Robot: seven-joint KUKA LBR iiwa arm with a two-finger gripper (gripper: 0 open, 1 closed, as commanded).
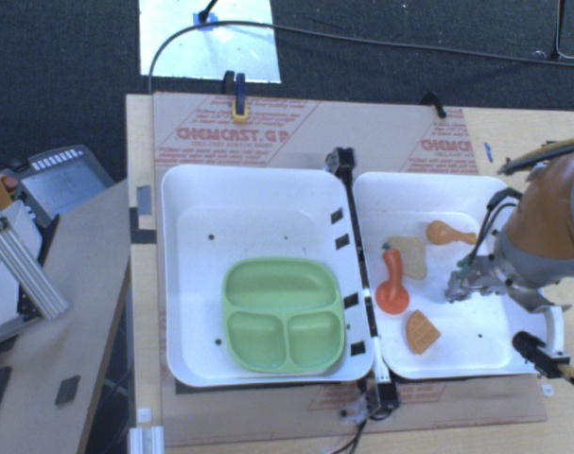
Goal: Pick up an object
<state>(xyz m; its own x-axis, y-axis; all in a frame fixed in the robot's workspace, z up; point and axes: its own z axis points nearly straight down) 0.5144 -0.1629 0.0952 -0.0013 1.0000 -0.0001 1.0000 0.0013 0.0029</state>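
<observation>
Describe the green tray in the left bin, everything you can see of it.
The green tray is a pale green, plastic-looking divided plate, a rounded rectangle with a raised rim. It has three compartments: one wide one along the far side and two smaller ones along the near side. All three look bare. It lies flat and upright on the floor of the left bin, toward the near right corner, turned slightly askew to the bin's walls. Its right edge sits close to the bin's right wall; contact there cannot be told.

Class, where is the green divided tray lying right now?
The green divided tray lies in the left white bin, toward its front right corner, beside the divider between the two bins.
</observation>
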